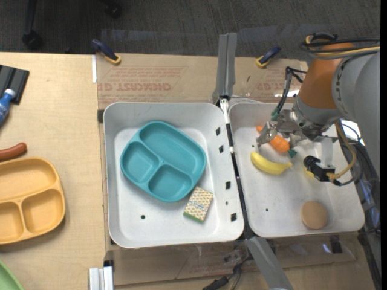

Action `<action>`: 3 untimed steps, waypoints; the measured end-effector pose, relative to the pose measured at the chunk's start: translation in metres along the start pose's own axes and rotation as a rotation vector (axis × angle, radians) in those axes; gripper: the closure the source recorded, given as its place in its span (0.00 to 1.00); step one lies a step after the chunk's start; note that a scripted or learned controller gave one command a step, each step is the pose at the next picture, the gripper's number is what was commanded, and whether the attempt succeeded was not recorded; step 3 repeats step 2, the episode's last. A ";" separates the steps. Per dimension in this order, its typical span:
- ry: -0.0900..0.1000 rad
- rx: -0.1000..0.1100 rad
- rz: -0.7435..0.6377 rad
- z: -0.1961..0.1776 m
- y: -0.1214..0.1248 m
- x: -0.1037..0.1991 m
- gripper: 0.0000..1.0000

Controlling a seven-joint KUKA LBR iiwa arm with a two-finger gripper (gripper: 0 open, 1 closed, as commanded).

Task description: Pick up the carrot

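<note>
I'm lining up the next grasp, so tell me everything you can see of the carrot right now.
The carrot is a small orange piece, smooth like a plastic toy, with an orange bit showing near its upper left. It lies in the right bin, near the far wall, just above the banana and apparently touching it. The gripper sits right over it, hiding part of it; a grasp cannot be confirmed.

One fixed camera above the bench, looking down at a slant — far side of the bench sits at frame top. Mid distance: left bin (115, 180) and right bin (338, 222) both fit whole, bench surface (54, 119) runs off left. Arm (351, 83) enters from the right edge — partly cropped.
</note>
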State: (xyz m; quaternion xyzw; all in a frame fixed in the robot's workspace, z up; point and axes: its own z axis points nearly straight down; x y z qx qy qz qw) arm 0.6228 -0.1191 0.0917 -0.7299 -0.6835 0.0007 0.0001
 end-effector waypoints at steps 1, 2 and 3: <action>-0.001 0.004 0.002 -0.008 -0.001 -0.001 1.00; 0.000 -0.002 -0.037 -0.101 0.032 0.064 1.00; 0.000 -0.002 -0.037 -0.101 0.032 0.064 1.00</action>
